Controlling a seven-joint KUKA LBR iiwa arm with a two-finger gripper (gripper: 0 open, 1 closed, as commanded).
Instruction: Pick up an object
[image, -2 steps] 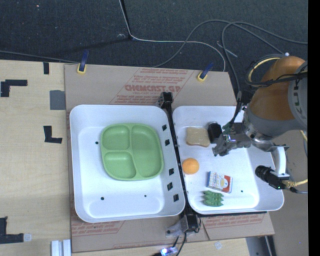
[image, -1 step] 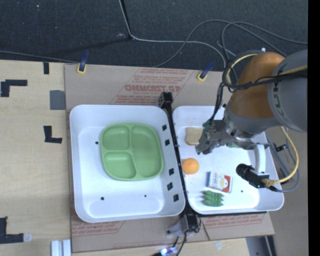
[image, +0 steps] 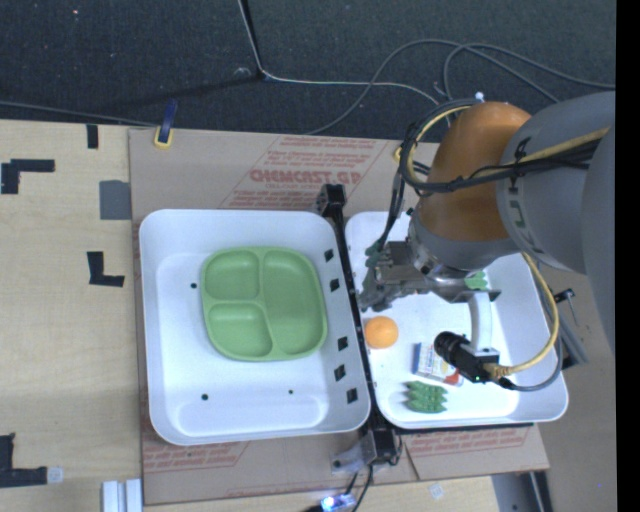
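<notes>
Grey metal claw (image: 385, 283), grip state impossible to tell, hangs over the right shallow white bin (image: 530, 405) just above a small round orange ball (image: 380, 332).

A divided plate (image: 265, 303) lies in the left bin (image: 160, 330). In the right bin (image: 545, 400), a ball (image: 381, 332) sits nearest that plate, with a packet (image: 431, 361) and pods (image: 425, 397) beyond it.
</notes>
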